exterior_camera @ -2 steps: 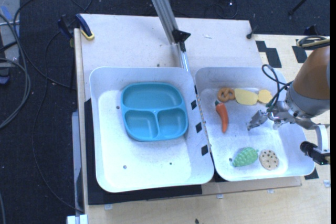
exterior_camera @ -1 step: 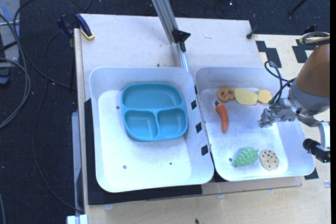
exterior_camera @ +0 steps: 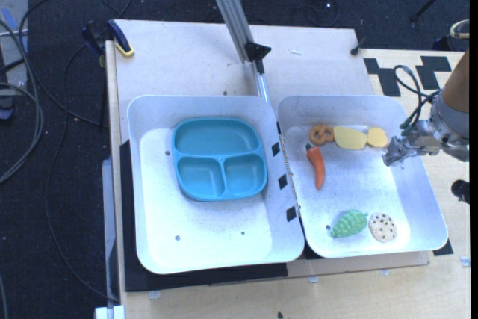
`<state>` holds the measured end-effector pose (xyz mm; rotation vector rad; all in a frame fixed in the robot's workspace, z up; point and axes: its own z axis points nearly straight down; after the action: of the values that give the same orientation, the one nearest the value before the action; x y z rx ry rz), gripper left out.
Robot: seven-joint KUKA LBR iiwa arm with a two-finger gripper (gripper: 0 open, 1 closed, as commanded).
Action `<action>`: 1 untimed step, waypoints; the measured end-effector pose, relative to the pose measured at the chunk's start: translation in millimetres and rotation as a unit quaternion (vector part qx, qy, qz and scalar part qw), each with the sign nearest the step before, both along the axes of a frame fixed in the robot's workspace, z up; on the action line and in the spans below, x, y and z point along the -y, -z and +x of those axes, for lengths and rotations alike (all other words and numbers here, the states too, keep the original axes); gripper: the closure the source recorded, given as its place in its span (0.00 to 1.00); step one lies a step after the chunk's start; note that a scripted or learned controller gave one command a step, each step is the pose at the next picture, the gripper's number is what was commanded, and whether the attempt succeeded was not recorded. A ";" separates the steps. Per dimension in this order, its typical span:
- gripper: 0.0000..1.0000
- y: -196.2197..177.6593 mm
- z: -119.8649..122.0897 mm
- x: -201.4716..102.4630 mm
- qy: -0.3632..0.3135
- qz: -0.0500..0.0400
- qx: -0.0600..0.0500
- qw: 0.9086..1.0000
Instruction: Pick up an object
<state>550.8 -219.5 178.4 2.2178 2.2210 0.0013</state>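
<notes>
A robotic arm [exterior_camera: 457, 104] reaches over the right edge of the right bin [exterior_camera: 418, 190], its gripper [exterior_camera: 393, 155] poised just inside the rim; whether its fingers are spread or closed cannot be told, and nothing is seen in its grasp. Near the bin's far edge lie a pretzel [exterior_camera: 322, 134], a yellow piece [exterior_camera: 349, 137] and a small yellow round [exterior_camera: 378, 137], with an orange carrot [exterior_camera: 318, 166] just below. A green toy [exterior_camera: 348, 223] and a spotted cookie [exterior_camera: 382, 227] sit by the near edge. The left bin [exterior_camera: 149, 235] holds a blue divided tray [exterior_camera: 220, 159].
</notes>
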 end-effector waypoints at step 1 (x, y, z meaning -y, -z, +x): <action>1.00 -51.1 9.5 -6.0 -0.001 0.000 0.001 1.000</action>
<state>560.2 -213.5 229.5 2.2142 2.2222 0.0026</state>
